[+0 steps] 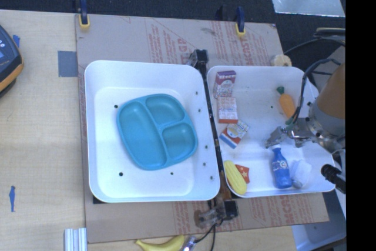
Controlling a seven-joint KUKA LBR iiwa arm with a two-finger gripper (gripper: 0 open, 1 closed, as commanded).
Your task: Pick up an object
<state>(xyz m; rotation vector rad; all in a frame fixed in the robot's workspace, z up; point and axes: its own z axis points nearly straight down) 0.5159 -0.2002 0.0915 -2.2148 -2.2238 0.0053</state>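
Left bin [94,126] carried only a blue divided plate [157,130], lying flat in the middle. Not a sensible pick for two fingers.

Right bin [258,74] held the candidates. Along its left side: a small carton [225,83], a flat packet [228,109] just below it, a red/white/blue wrapper [234,134] below that, then a toy corn cob [236,177] at the front left corner. Further right: a toy carrot [286,104] near the back, a blue bottle [281,168] lying near the front wall with a whitish lump [301,172] just beside it.

Gripper [281,136] hung between carrot and bottle, just above the bottle's cap end. Fingers looked spread, nothing between them, though small and partly blurred.

Judgement: the bottle was the nearest target. To do it well, centre over the body rather than the cap, turn the fingers across the bottle's narrow axis, descend straight. Risk: the front wall and the white lump crowded one side; a finger could land on either and push the bottle away.

A banana [157,243] lay outside the bins, at the bench's front edge.
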